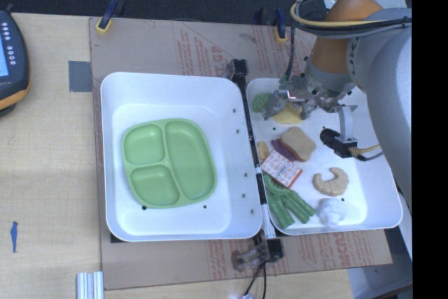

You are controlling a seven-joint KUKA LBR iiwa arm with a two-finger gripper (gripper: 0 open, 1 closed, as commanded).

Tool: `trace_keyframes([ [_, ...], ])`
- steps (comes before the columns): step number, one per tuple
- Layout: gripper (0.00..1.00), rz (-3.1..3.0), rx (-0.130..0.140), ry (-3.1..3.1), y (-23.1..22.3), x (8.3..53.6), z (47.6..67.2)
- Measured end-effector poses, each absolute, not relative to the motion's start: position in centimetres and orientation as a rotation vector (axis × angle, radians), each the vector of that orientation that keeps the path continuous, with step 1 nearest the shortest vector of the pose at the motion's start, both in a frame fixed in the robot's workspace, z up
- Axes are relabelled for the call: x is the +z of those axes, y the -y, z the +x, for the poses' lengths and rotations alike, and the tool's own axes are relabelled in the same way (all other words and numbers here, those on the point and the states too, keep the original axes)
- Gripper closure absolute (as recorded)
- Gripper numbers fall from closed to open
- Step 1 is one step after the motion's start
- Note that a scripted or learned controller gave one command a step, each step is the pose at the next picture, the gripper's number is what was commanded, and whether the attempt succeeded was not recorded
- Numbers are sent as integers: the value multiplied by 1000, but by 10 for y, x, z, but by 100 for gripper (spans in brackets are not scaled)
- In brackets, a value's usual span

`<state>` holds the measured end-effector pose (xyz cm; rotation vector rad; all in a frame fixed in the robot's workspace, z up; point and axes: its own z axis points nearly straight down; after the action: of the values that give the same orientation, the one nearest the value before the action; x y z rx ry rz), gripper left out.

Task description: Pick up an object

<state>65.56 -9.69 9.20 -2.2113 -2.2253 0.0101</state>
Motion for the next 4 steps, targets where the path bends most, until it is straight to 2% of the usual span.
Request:
trace_keyframes([
  [4,0,-2213,7,2223,97,92,656],
])
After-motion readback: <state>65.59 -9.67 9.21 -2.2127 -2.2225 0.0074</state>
